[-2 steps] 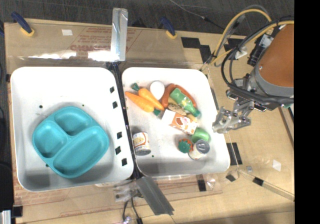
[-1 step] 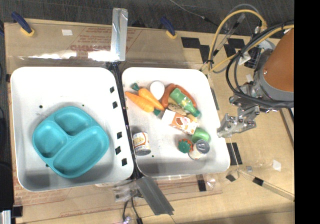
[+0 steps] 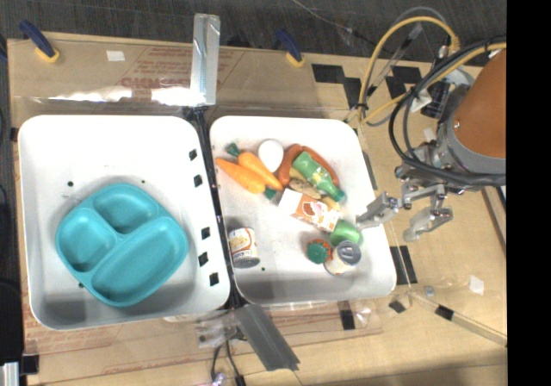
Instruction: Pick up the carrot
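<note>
Bins of white plastic sit side by side on the bench, the left bin (image 3: 52, 289) bearing a teal divided plate (image 3: 120, 242) and the right bin (image 3: 275, 277) a scatter of toy foods. The grey arm (image 3: 482, 130), with its orange band, hangs over the bench to the right of the right bin, its gripper (image 3: 405, 214) just outside that bin's right wall with the two fingers spread apart and nothing between them. In the right bin's upper left part lies the carrot (image 3: 250, 172), orange, slanting down toward its green end and well apart from the gripper. A white egg (image 3: 270, 152) rests just above it, a green bottle (image 3: 316, 174) to its right. Lower down lie a small printed carton (image 3: 313, 208), a green cup (image 3: 345, 232) and a small can (image 3: 243, 246) beside the left wall.
</note>
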Robot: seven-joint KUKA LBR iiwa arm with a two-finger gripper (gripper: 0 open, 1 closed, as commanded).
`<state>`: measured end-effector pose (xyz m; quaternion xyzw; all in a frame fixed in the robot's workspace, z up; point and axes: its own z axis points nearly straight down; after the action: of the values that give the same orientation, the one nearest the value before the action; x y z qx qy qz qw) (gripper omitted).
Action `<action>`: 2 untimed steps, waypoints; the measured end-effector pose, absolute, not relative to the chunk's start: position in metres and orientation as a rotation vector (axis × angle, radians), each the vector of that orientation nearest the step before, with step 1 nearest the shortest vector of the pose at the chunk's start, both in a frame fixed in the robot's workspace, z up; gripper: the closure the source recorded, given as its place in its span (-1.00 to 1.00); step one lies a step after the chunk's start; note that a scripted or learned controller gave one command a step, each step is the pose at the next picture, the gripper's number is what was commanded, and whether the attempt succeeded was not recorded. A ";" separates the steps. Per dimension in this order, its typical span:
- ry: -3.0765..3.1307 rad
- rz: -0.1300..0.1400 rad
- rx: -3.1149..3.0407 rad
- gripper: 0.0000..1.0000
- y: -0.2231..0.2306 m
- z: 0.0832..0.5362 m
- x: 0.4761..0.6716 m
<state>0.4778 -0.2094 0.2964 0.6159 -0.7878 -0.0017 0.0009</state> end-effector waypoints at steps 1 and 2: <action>-2.539 -0.019 1.843 -1.00 -0.208 0.155 0.475; -2.717 0.006 1.582 -1.00 -0.210 0.148 0.518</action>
<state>0.5178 -0.2102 0.1484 0.5032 -0.8642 0.0018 -0.0014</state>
